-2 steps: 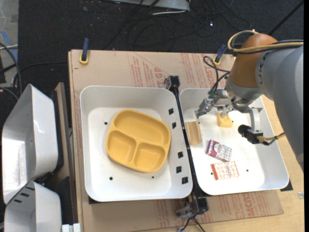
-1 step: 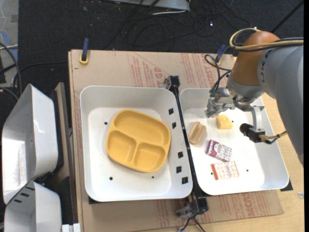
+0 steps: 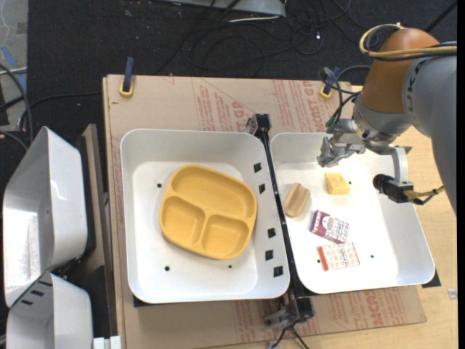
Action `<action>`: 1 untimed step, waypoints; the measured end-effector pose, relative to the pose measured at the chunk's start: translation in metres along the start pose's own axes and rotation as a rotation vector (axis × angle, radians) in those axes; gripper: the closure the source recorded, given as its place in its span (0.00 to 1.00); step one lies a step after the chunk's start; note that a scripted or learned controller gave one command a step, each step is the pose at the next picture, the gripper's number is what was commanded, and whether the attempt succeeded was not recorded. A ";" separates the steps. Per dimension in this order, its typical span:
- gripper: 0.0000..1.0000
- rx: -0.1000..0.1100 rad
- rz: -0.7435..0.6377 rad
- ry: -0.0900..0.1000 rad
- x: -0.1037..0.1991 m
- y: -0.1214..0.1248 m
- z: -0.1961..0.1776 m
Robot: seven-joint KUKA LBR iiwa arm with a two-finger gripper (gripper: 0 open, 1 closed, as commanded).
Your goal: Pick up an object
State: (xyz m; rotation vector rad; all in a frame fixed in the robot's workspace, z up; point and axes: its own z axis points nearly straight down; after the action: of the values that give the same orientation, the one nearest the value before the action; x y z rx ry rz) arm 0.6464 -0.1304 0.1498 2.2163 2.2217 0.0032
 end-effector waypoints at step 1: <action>1.00 -0.003 -0.002 -0.001 -0.002 0.006 -0.063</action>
State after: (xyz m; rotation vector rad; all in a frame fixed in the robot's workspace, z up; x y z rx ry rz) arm 0.6520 -0.1328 0.2133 2.2118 2.2224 0.0058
